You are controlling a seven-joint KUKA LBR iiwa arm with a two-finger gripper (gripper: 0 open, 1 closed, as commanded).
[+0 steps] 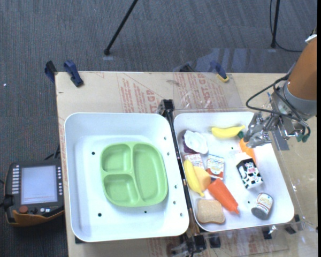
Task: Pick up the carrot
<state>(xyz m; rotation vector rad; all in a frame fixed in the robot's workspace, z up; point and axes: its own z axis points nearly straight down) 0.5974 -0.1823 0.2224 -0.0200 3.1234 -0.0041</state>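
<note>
Two shallow white bins sit side by side on a bench. The left bin (pixel 75 159) holds a green divided plate (pixel 134 174). The right bin (pixel 282 189) is crowded with toy food. The carrot (pixel 223 195) lies low in the right bin, towards six o'clock, pointing down to five o'clock, just beside a slice of bread (pixel 210 211) and a yellow banana (pixel 192 176). The gripper (pixel 255 136) hangs at the bin's two o'clock edge, near a small orange piece (pixel 247 149) and well apart from the carrot. I cannot tell how its jaws stand. The approach step seems unfinished; next, the arm likely needs to travel towards seven o'clock and descend over the carrot's middle.
</note>
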